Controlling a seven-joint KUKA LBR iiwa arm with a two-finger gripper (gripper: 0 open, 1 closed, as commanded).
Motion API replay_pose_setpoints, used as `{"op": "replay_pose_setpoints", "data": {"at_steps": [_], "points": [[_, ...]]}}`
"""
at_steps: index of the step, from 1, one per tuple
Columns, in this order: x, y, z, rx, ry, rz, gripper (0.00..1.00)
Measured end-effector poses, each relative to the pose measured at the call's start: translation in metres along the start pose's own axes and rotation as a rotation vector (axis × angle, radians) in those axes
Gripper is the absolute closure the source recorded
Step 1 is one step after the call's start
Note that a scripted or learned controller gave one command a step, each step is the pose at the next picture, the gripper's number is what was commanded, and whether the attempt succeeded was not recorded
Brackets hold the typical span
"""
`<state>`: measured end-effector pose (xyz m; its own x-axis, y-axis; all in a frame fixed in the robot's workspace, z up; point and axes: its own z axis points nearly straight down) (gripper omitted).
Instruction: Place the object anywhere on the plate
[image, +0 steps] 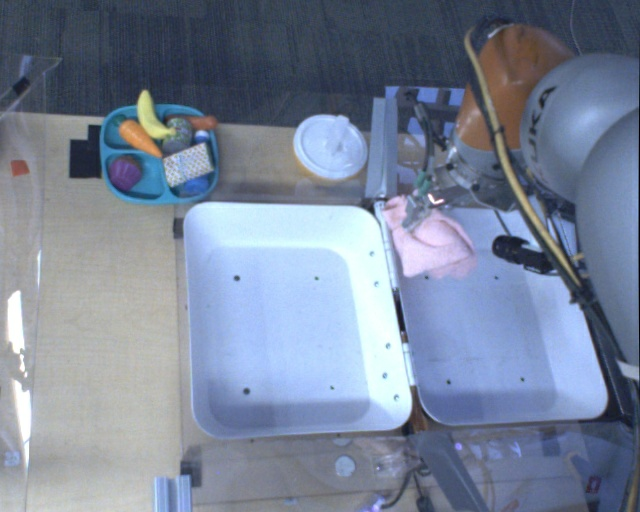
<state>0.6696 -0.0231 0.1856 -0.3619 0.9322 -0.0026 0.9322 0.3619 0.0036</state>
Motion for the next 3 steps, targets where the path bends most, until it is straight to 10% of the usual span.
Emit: {"op": "replay_pose_setpoints", "data": {"at_steps": [1, 3], "points": [[0.001, 0.002, -0.04, -0.002, 0.0, -0.008, 1.0], [0.102, -0.006, -0.038, -0.002, 0.002, -0.812, 1.0]]}}
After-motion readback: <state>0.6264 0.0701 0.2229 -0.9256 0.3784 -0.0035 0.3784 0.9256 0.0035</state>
